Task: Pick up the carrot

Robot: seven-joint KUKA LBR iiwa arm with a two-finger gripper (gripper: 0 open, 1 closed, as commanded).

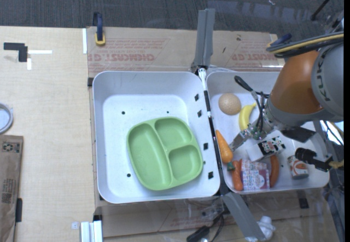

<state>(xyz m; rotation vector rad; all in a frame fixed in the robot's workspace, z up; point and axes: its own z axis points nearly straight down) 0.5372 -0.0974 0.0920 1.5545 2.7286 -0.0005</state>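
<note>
The carrot is an orange tapered piece lying along the left wall of the right bin, pointing toward the bin's near corner. My gripper hangs low over the middle of that bin, just right of the carrot and a little apart from it. It sits beneath the grey arm's orange band. I see nothing held in the gripper.
A beige egg-shaped item and a banana lie behind the gripper. A second small orange piece, a pink packet, a sausage and a small carton lie along the front. A green divided plate sits in the left bin.
</note>
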